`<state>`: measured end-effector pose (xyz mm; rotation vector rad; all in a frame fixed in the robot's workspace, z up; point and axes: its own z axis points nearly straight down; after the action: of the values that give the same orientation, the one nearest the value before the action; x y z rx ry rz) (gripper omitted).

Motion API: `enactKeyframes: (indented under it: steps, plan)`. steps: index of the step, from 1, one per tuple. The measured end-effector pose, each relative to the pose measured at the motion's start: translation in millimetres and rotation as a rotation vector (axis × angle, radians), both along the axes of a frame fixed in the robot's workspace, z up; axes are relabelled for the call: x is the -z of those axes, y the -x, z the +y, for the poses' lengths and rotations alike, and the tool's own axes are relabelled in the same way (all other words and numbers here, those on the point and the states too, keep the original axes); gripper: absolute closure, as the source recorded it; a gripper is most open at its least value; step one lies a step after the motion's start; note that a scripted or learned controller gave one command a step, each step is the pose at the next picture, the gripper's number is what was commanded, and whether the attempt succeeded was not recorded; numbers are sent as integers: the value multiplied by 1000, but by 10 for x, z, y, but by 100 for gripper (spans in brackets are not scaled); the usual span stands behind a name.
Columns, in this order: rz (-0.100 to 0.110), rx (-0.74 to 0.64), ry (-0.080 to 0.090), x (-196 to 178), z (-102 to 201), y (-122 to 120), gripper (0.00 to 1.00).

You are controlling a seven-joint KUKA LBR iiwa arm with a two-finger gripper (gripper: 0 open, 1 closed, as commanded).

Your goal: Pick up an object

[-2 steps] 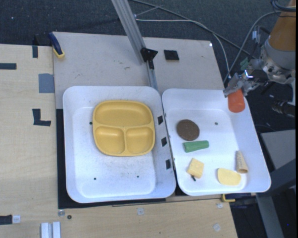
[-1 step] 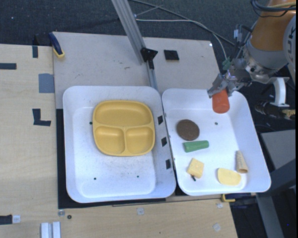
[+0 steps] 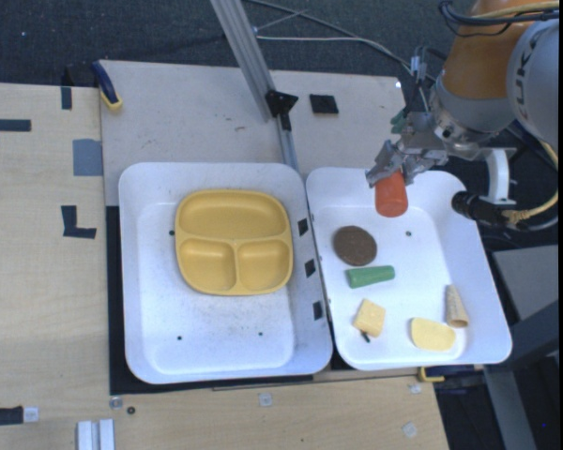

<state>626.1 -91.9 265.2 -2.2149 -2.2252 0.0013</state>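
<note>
The orange-red piece [image 3: 391,197] hangs above the far end of the right bin [image 3: 479,279], pinched by its top in your gripper [image 3: 391,172]. That hold looks shallow, so a quick swing could shake it loose onto the brown disc [image 3: 355,244] and green stick [image 3: 370,276] below.

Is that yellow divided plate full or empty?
Empty. All three compartments of the yellow plate show bare yellow; it lies flat in the left bin.

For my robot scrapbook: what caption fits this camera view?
Gripper holds an orange-red piece over the right bin; yellow tray sits left.
</note>
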Motion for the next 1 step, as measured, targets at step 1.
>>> enactKeyframes:
  steps: [1]
  plan:
    - [1,1,1,117,513,137,100]
